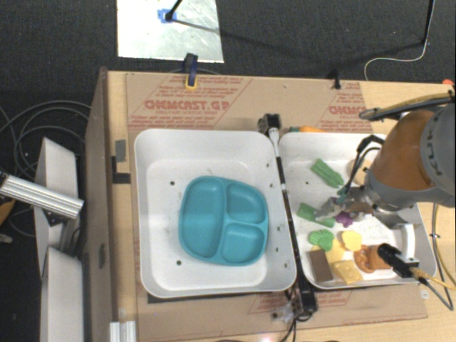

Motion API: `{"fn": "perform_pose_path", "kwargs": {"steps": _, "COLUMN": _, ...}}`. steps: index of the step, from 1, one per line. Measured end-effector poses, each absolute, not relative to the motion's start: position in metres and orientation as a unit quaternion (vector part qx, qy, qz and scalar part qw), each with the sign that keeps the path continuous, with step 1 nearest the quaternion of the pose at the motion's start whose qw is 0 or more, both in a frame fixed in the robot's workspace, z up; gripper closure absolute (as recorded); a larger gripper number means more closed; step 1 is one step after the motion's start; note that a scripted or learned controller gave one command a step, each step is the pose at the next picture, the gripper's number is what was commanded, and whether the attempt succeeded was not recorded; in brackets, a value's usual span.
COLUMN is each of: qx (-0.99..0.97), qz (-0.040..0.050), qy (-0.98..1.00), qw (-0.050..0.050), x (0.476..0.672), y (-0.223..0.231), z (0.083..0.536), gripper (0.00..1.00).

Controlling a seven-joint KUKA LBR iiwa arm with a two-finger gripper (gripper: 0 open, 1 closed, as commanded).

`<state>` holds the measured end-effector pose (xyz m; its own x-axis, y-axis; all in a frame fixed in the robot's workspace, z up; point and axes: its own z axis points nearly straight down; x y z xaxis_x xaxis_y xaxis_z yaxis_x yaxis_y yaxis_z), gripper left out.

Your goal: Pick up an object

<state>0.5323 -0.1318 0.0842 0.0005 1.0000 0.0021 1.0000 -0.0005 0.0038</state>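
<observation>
The left bin (153,191) carries only a teal divided plate (224,220), lying flat at centre. The right bin (303,142) holds the candidates together: green pieces (327,172), a yellow piece (352,241) and a purple piece (346,219). The hand (340,206) sits low beside the purple piece; whether it is spread or pressed together cannot be told.

The two white bins (214,144) are looking like smooth, slightly glossy plastic, and the teal divided plate (224,220) lying in the left one is showing the same smooth plastic sheen. The table (235,98) under them is looking like matt brown cardboard with red print, while the floor (50,41) around it is showing dark, rough carpet. The arm (417,166) is wearing a glossy orange band beside matt grey casing, and a pale sheet (169,20) on the floor is gleaming like thin metal.
</observation>
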Motion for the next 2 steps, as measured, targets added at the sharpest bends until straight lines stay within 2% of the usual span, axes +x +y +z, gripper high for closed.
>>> {"fn": "perform_pose_path", "kwargs": {"steps": 1, "qx": 0.707, "qz": 0.0043, "qy": 0.707, "qw": 0.005, "x": 0.5394, "y": -0.1691, "z": 0.0891, "gripper": 0.00}}
{"fn": "perform_pose_path", "kwargs": {"steps": 2, "qx": 0.707, "qz": 0.0029, "qy": 0.708, "qw": 0.005, "x": 0.5385, "y": -0.1691, "z": 0.0977, "gripper": 1.00}}
